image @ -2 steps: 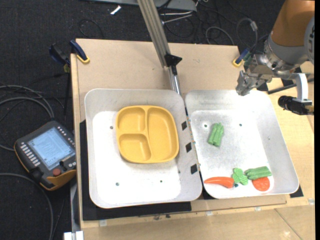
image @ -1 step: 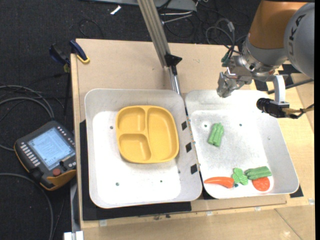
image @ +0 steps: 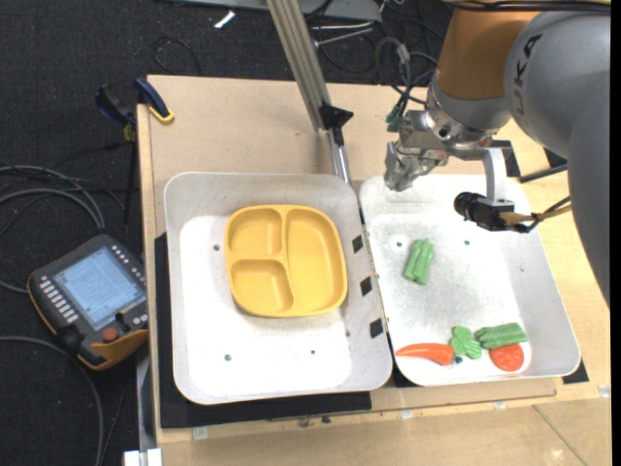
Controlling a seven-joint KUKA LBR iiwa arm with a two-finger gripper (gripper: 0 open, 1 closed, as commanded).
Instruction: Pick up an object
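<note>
The tool (image: 400, 178) hangs over the far left corner of the right bin (image: 543, 289), near the rim, with nothing between its fingers; whether they stand apart or together I cannot tell from this slanted view. It sits high and off to the side of every toy, which reads as a pose before a descent rather than a grasp under way.

The pickable things all lie in the right bin. A green bean (image: 419, 260) lies alone on bare floor, toward the left of the bin and nearest the tool. Being well apart from the rest, it looks like the easiest target. At the near edge a carrot (image: 425, 353), a small green toy (image: 467, 342), a second green piece (image: 502, 334) and a red one (image: 507, 357) crowd together, touching or nearly so, and close to the wall; a grasp there could catch two at once or strike the rim.

The left bin (image: 194, 260) holds a yellow tray (image: 286, 260) with three compartments, flat and wide, likely hard for two fingers to take. Both bins rest side by side on the worktop (image: 233, 124).
</note>
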